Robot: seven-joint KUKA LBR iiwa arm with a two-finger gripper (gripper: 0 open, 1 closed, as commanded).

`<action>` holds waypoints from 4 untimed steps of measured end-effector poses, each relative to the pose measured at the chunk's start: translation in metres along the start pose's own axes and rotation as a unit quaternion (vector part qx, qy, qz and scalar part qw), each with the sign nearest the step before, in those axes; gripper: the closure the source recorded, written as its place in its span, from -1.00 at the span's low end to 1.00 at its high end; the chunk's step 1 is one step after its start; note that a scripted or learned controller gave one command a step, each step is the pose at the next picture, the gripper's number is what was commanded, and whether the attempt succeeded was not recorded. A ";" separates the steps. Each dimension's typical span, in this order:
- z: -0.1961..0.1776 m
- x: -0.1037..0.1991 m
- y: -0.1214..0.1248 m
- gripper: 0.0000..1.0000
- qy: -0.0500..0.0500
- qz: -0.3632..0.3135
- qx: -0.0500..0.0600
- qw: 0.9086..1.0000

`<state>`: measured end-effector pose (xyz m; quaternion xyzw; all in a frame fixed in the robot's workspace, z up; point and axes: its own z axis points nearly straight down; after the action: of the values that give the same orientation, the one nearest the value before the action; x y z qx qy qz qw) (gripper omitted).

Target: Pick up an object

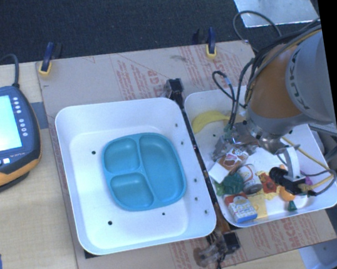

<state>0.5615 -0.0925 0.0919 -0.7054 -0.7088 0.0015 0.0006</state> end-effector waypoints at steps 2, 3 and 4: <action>-0.010 -0.001 0.000 -1.00 -0.001 -0.001 0.001 1.000; 0.000 -0.001 -0.012 -1.00 0.000 0.000 0.000 1.000; -0.011 -0.002 -0.011 1.00 0.000 -0.001 0.000 1.000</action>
<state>0.5502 -0.0942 0.1031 -0.7047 -0.7095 0.0014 0.0002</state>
